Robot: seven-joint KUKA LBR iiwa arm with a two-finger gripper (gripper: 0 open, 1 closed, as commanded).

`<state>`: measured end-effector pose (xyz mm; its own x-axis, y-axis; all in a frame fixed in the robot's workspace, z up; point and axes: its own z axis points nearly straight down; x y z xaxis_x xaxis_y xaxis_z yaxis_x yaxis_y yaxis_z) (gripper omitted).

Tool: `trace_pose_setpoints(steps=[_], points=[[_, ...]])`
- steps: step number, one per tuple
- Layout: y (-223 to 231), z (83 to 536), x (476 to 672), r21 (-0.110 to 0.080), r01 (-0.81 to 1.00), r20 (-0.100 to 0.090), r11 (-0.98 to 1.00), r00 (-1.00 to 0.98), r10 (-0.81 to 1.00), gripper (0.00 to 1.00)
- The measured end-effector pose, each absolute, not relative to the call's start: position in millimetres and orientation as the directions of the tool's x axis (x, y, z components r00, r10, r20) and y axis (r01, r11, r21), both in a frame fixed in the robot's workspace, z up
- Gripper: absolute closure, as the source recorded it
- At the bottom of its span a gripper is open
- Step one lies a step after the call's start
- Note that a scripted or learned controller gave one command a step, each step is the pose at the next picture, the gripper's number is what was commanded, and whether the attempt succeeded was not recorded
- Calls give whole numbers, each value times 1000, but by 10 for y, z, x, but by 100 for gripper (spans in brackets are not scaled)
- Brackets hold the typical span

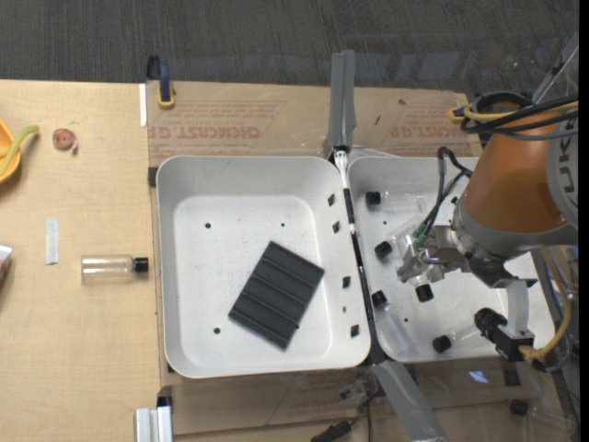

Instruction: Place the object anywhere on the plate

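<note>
The arm's jaws [411,263] hang low over the right bin [398,339]; whether they are released or clenched cannot be told. Well to their left, a dark ribbed plate [276,295] lies flat in the left bin [184,247]. Farther left, a small clear bottle [112,266] lies on the worktop [74,357].

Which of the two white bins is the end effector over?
The right bin. The end effector hangs above its floor among small black pieces, while the left bin holds a dark ribbed slab.
</note>
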<state>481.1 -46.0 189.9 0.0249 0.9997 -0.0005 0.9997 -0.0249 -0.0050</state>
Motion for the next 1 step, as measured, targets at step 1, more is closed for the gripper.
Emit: trace_pose_setpoints(steps=[1], points=[[1,1943,5237,-3,995,-1,101,-101,995,100]])
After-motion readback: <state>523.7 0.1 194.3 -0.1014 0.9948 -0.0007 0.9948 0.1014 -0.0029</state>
